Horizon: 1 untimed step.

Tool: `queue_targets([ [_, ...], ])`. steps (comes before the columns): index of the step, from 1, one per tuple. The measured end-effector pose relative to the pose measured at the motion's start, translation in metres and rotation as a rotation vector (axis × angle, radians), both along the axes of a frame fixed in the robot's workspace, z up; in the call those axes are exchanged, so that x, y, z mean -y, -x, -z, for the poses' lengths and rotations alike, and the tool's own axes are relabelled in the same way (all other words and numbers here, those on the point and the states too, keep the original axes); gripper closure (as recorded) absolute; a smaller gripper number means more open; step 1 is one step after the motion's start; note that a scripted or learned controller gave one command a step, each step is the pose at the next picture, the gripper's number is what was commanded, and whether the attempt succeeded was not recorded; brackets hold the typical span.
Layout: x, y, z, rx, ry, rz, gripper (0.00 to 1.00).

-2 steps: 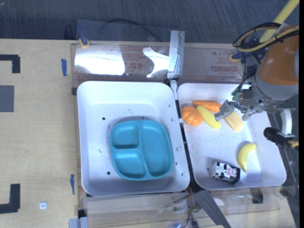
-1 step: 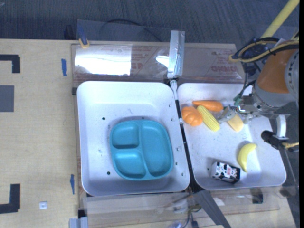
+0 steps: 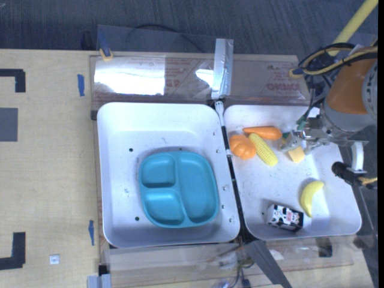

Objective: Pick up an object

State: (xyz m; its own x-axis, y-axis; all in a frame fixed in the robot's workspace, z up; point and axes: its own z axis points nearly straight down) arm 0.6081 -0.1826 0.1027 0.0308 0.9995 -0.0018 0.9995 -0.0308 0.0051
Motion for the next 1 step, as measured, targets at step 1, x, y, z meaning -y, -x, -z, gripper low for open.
queue_targets([
  [1, -0.0331, -0.0027, -0.0844, 0.005, 0.0, -0.028, 1.0],
])
